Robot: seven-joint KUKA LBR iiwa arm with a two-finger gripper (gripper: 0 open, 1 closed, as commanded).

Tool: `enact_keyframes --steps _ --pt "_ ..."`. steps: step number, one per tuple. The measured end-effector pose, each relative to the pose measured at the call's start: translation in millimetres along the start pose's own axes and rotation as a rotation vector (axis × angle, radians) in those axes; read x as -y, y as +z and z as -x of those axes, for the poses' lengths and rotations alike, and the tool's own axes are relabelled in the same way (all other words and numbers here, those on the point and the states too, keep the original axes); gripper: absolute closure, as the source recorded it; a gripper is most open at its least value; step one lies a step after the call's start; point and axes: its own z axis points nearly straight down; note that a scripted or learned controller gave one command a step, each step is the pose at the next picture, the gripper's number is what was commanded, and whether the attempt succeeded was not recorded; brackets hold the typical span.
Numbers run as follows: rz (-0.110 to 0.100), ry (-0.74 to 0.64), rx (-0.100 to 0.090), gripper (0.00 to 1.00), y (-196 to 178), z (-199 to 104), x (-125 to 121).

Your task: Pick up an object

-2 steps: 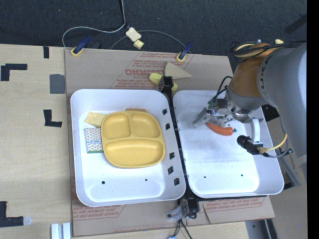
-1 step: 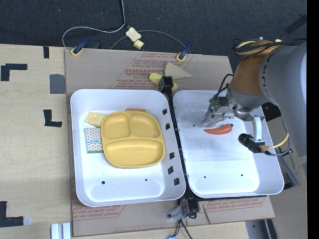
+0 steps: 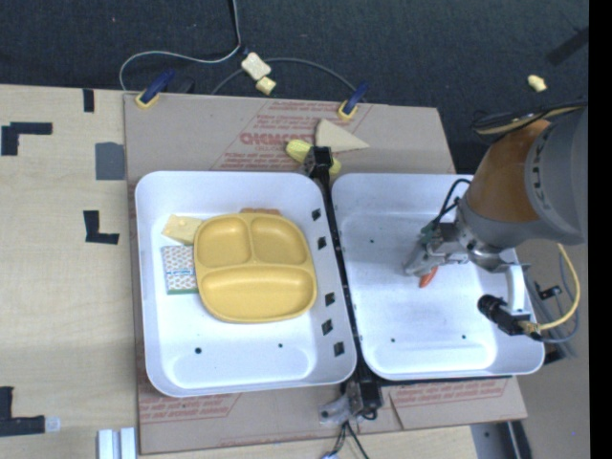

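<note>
You are looking down on two shallow white plastic bins set side by side on a brown cardboard sheet that covers the bench. The left bin carries a yellow plastic plate with three compartments, lying flat near the bin's middle. Tucked partly under the plate's left edge you can see a pale yellow flat piece and, just below it, a small white packet with a blue and red print; both touch or sit against the plate's rim.

In the right bin, the grey arm with its orange band comes in over the bin's right edge. The two-finger gripper is low over the bin floor, right of the bin's middle. A small orange-red object shows at the fingertips, seemingly pinched between them with its lower end poking out; it is too small for you to tell its shape or whether it is clear of the floor.

A black clip sits at the far edge where the two bins meet.
</note>
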Motion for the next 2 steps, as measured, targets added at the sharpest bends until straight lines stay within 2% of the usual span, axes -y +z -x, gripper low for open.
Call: enact_keyframes --steps 1,2 --pt "0.008 -0.009 0.000 1.00 -199 -56 -4" --pt "-0.009 -0.004 -0.001 0.00 -188 -54 -1"
